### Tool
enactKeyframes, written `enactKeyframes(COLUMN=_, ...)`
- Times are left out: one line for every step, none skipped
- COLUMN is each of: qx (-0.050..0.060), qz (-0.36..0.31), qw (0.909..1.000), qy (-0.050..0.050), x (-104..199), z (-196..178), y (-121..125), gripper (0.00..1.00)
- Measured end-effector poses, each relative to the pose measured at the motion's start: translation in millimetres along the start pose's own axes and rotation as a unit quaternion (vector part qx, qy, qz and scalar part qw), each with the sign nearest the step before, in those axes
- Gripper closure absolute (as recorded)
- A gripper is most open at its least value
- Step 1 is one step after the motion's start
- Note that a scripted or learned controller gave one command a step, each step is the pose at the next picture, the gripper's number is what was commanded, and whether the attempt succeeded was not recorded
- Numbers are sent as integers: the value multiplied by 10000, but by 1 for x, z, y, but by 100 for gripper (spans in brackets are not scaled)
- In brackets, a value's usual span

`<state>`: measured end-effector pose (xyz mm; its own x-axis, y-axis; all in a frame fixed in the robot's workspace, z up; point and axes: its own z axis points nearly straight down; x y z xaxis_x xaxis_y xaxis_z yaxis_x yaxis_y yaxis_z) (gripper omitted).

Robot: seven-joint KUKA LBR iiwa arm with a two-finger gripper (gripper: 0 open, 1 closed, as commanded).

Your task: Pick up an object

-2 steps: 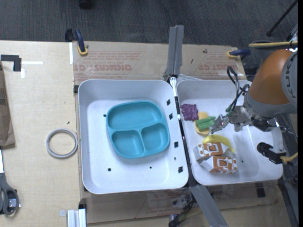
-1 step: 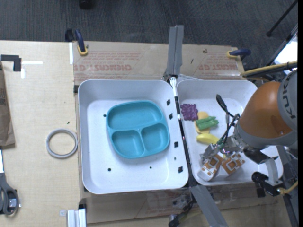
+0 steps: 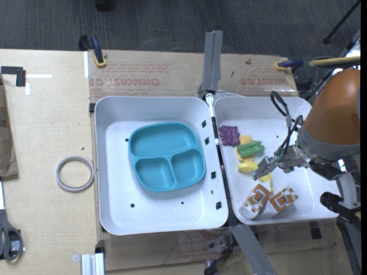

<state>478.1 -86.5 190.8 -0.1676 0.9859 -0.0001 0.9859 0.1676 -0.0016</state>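
**Arm low over the right bin's small items**

Pale wood bench [image 3: 46,142] with dark carpet beyond it, and two shallow white bins sitting side by side in the middle. From where I stand, the left bin [image 3: 112,171] carries a blue divided plate [image 3: 167,156], set a little askew. The right bin [image 3: 261,110] has the clutter: a purple bunch of grapes [image 3: 229,134] near the dividing wall, a green piece [image 3: 250,149] just beside it, yellow pieces [image 3: 248,167] touching the green one, and two brown-and-white patterned blocks [image 3: 269,200] near the front wall.

The grey arm with its orange band [image 3: 339,105] comes in from the right and angles down into the right bin. Its gripper [image 3: 265,171] sits just beside the yellow pieces, above the patterned blocks. Whether the claw is parted or closed I cannot tell; the tips are too small and dark against the clutter.

Off on the bench's left lie a grey ring [image 3: 75,173] and a pair of scissors [image 3: 10,240].
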Motion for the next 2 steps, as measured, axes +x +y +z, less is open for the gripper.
enactKeyframes(qx=3, qz=-1549, qw=9879, qy=2, x=-16, z=75, y=34, gripper=0)
enactKeyframes(qx=-5, qz=-2313, qw=9729, qy=-2, x=-42, z=100, y=52, gripper=0)
